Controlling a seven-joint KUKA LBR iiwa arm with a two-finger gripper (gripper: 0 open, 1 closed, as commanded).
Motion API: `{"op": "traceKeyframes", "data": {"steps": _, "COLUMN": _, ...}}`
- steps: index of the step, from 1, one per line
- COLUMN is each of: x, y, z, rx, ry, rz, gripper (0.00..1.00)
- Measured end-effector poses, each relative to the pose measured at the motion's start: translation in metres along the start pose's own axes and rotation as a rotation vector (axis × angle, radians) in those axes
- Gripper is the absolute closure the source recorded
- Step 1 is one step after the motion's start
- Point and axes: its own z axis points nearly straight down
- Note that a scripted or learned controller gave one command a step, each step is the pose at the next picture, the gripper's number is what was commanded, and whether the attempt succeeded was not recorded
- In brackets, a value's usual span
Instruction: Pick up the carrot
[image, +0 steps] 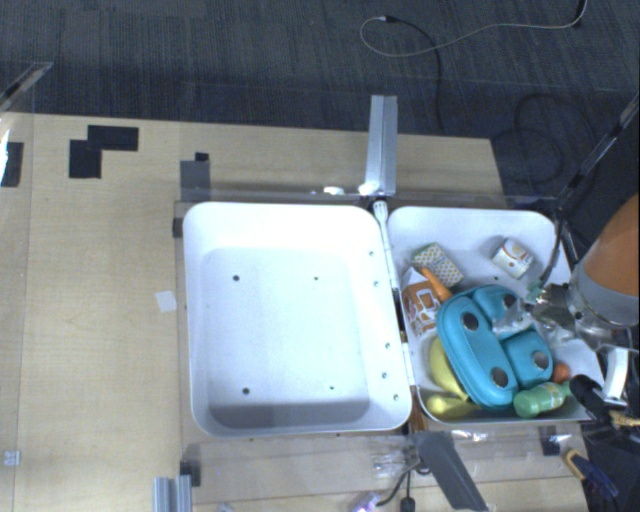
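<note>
One carrot (434, 282), one banana (446, 372), two bins (290, 225)

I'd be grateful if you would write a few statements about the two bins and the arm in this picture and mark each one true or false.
1. All the loose objects lie in the right bin. True.
2. The carrot lies in the left bin. False: it lies in the right bin, near its left wall, next to the blue plastic piece.
3. A yellow banana lies along the blue plastic piece's left edge. True.
4. The gripper holds the carrot. False: the gripper sits on the far side of the blue piece, apart from the carrot.
5. A green item lies at the right bin's near edge. True.
</note>
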Motion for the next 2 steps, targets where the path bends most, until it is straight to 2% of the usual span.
{"op": "traceKeyframes", "data": {"steps": 1, "x": -0.008, "y": 0.008, "z": 0.010, "rx": -0.033, "ry": 0.006, "rz": 0.040, "gripper": 0.00}}
{"op": "traceKeyframes", "data": {"steps": 2, "x": -0.006, "y": 0.018, "z": 0.016, "rx": -0.038, "ry": 0.019, "rz": 0.328, "gripper": 0.00}}
